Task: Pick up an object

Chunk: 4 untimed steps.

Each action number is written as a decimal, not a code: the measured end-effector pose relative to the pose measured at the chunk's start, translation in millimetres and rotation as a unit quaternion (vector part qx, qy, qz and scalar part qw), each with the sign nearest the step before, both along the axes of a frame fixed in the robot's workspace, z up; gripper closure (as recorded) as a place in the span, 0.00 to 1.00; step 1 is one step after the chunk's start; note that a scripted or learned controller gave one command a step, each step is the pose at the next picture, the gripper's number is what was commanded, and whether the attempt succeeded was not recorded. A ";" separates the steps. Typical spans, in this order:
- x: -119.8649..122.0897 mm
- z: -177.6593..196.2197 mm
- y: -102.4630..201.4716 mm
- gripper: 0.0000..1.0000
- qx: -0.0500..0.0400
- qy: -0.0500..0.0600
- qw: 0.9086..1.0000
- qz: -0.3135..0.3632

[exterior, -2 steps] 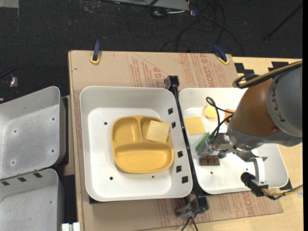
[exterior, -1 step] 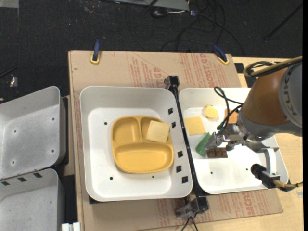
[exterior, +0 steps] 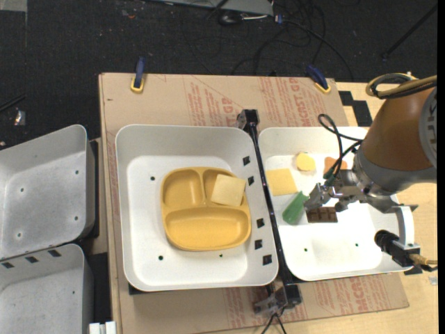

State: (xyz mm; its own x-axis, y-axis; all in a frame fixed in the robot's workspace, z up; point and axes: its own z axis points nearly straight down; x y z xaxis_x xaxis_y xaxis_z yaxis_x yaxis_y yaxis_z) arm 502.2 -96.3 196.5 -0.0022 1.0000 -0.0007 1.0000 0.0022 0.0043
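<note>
The pincer (exterior: 325,199) hangs low in the right bin (exterior: 361,256), its tips right over a small brown block (exterior: 322,216) and just beside a green stick (exterior: 295,207) that lies slanted toward the divider. From where I stand I cannot tell whether the pincer is apart or together; the wrist blocks that part. Nothing shows as gripped.

To do this step well, I would say it should settle on 1 target. The brown block looks the closest, so the tips ought to come straight down on either side of it and not clip the green stick, which lies just beside it and could be nudged away or wedged in. A pale yellow square (exterior: 281,182) and a round yellow piece (exterior: 304,162) lie farther up the bin, with a small orange piece (exterior: 329,165) near them, all well clear of the tips.

The arm (exterior: 400,141) reaches in from the right, its orange band bulking over the bin's far corner, wrist bent steeply down toward the floor of the bin.

In the left bin (exterior: 139,186) sits a yellow divided tray (exterior: 201,225) with a cream block (exterior: 228,189) in its upper right compartment.
</note>
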 end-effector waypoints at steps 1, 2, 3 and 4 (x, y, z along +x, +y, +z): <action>-3.8 61.7 -2.4 1.00 -0.001 -0.002 1.000 0.000; 3.2 64.5 58.2 1.00 0.001 0.001 1.000 0.003; 1.8 52.0 112.8 1.00 0.001 0.003 1.000 0.003; 12.5 37.2 168.8 1.00 0.001 0.003 1.000 0.003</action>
